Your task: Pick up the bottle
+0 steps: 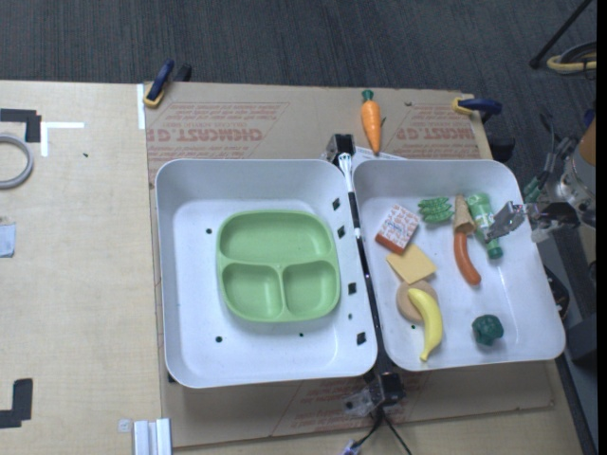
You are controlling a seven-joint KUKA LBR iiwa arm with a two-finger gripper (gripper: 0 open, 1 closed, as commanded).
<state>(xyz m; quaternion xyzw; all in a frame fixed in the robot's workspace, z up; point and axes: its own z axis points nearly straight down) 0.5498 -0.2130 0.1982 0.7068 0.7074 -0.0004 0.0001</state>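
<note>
2 shallow white bins are seen side by side on a brown cardboard sheet point(218, 121) laid over the desk point(66, 301). The left bin point(180, 273) is occupied by a green divided plate point(279, 265) with 3 compartments. In the right bin point(531, 335), the bottle point(482, 216), green with a dark cap, is lying on its side toward 2 o'clock, near the right wall, with its cap end pointed toward 5 o'clock. A red sausage point(466, 257) is placed just beside the bottle at its 7 o'clock, and a bunch of green pea pods point(436, 209) is found at the bottle's 9 o'clock. A red and white packet point(398, 227) is set toward the bin's 10 o'clock, with a yellow cheese slice point(411, 265) just below it. A banana point(429, 318) is laid at 6 o'clock of the bin, overlapping a tan round item point(411, 301). A dark green broccoli piece point(487, 329) is seen at 5 o'clock. A toy carrot point(371, 121) is resting on the cardboard outside the bins, at 12 o'clock. The gripper point(509, 218) is reached in from 3 o'clock and is positioned right at the bottle, over the right bin's wall; whether the jaws are wide, narrow or closed around anything cannot be told.
</note>
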